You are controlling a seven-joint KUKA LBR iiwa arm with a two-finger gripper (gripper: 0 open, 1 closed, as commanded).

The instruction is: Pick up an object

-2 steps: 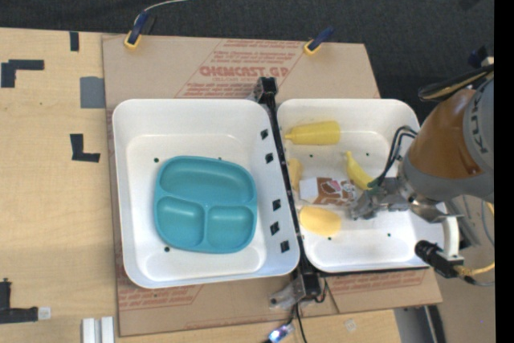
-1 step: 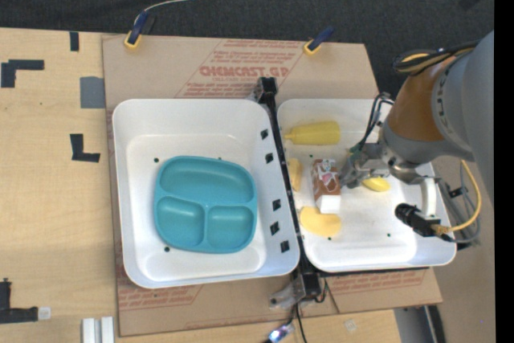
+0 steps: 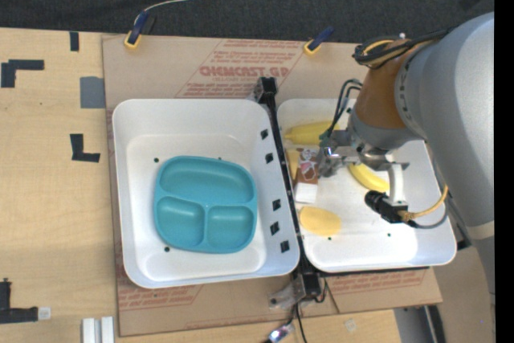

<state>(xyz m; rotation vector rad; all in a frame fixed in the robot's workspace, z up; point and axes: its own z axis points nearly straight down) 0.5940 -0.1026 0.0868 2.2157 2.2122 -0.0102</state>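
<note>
The right bin (image 3: 418, 249) holds several small objects. A yellow banana (image 3: 305, 132) lies by its back left corner, and a second yellow curved piece (image 3: 369, 178) shows just right of the gripper. A pale yellow oval object (image 3: 320, 221) rests toward the front left. A small brown and red box (image 3: 307, 169) and a white piece (image 3: 306, 192) sit against the left wall. My gripper (image 3: 328, 160) hangs low over the bin's left part, right beside the brown box and between the two yellow pieces. The wrist hides what lies directly beneath it.
The left bin (image 3: 132, 132) carries a teal divided plate (image 3: 206, 203). A black clip rail (image 3: 275, 165) runs along the wall between the bins. The grey arm with its orange band (image 3: 385, 88) covers the right bin's back right part. Cables (image 3: 401, 211) loop near its front right.
</note>
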